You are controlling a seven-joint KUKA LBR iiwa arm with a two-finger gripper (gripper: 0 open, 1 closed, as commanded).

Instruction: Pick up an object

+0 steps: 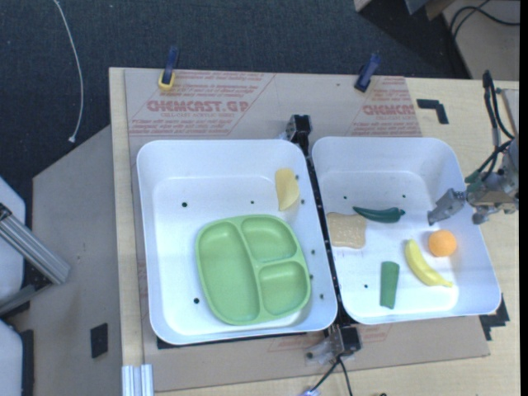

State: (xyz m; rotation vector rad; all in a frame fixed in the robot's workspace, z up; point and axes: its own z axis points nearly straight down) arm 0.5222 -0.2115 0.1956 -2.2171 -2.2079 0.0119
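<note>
Dark carpet round a wooden bench w/ two shallow white bins side by side; my gripper sits at the right bin's far-right rim, and whether it's apart or together I can't tell from this angle, nothing seen clamped in it. Nearest pick is the orange ball, just below and a touch left of my tip, close by. Yellow banana lies just beside the ball, long axis running diagonal, upper-left to lower-right, so the two crowd each other. Further left: dark green pepper lying roughly horizontal, tan bread slice by the divider, green block upright-ish near the front. Left bin holds a green compartment tray and a pale yellow wedge, well apart from me. I reckon ball's the go; the bin wall and banana may get in the way.
</note>
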